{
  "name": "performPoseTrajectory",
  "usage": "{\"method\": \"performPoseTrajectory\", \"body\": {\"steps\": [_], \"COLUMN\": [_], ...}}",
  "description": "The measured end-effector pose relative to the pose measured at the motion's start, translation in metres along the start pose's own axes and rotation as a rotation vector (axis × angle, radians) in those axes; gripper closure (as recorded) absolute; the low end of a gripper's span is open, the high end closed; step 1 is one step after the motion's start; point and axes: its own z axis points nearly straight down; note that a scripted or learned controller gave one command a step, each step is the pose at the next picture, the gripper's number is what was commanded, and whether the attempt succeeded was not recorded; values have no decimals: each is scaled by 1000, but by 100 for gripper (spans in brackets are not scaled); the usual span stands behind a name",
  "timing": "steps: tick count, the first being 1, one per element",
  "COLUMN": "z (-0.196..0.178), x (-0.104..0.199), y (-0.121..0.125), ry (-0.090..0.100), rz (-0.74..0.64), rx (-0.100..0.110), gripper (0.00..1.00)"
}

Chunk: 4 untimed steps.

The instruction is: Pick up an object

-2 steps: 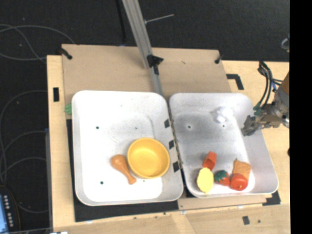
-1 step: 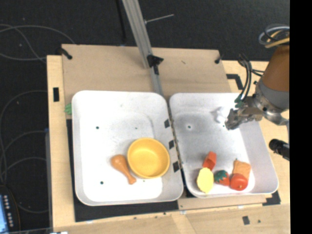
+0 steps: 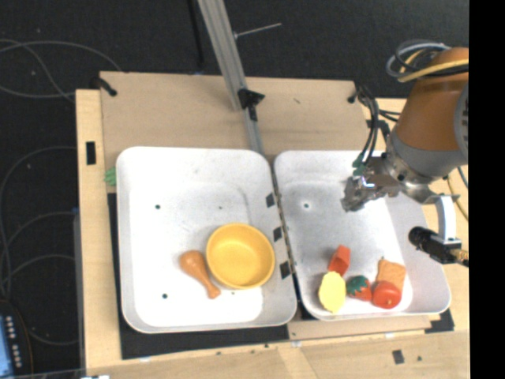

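Tan bench (image 3: 173, 117) on black floor, two white bins (image 3: 158, 180), hand (image 3: 355, 193) grip state unclear

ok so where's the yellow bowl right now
In the camera view, the yellow bowl sits upright in the left bin, near its front right corner, with the tan drumstick-shaped toy right beside it on its left.

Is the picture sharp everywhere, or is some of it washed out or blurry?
Camera view: the white bins glare brightly, losing surface detail; the yellow bowl and toys are soft-edged; the gripper looks blurred; the floor around the bench is very dark.
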Motion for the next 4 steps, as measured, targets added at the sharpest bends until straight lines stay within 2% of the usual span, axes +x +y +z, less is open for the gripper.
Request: {"method": "performPoseTrajectory", "body": {"steps": [2,3,4], "z": [16,10,15], "x": [92,135,193], "y": [23,26,36], "ry": [0,1,0], "rz": [0,0,-1], "rx": [1,0,1], "gripper": [100,100,100]}}
